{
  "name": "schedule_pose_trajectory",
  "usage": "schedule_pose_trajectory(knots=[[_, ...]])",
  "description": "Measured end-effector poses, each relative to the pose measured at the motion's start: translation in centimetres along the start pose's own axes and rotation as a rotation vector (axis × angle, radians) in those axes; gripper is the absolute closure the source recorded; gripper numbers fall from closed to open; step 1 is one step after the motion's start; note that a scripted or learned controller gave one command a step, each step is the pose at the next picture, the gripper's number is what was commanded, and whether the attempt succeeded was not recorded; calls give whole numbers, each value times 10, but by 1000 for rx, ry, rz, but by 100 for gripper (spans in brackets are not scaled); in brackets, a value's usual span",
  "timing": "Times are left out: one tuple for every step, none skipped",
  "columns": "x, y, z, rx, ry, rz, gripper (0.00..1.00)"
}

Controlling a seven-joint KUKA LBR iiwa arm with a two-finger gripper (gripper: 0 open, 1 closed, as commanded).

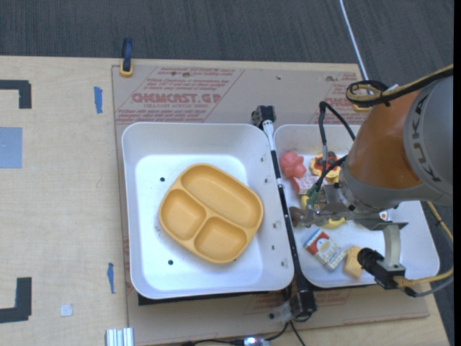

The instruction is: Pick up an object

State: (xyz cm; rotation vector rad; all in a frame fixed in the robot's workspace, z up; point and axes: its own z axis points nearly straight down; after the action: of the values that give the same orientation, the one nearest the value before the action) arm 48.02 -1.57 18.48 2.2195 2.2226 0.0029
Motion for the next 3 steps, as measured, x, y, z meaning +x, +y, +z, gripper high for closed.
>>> schedule_pose_trajectory(knots=[[0,0,0,0,-1,0,0],[-37,3,46,-2,-2,0,0],[-77,29,99,-1,-1,1,0]])
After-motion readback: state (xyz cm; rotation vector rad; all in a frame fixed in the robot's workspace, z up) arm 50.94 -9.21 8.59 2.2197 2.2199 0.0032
